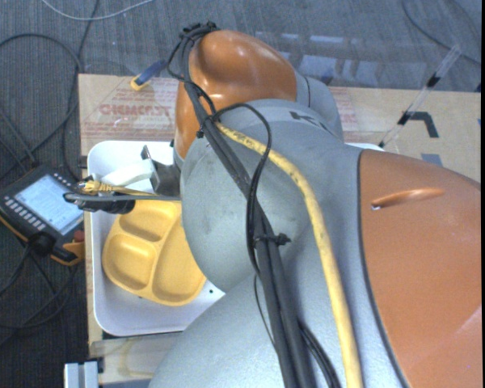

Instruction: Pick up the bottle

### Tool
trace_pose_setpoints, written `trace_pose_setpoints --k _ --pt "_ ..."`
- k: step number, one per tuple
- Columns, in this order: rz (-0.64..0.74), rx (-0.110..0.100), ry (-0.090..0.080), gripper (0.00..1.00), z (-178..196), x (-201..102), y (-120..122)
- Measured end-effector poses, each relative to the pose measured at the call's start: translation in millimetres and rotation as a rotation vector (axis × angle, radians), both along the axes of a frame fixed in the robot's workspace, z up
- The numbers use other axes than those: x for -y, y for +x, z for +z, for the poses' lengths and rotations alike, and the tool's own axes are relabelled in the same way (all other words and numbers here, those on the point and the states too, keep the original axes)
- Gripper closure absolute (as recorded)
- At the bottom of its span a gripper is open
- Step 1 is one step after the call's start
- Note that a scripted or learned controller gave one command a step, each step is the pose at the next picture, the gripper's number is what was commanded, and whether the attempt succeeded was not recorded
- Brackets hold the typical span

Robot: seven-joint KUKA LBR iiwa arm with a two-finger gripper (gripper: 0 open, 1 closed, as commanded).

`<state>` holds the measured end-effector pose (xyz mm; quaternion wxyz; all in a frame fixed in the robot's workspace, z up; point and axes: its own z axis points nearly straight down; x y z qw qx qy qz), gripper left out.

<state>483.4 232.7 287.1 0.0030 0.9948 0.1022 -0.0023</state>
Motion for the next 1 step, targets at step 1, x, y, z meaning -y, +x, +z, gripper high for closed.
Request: trace_pose_setpoints --k 1 --pt "0.091 0.003 0.001 1.0 123.0 16.6 2.2"
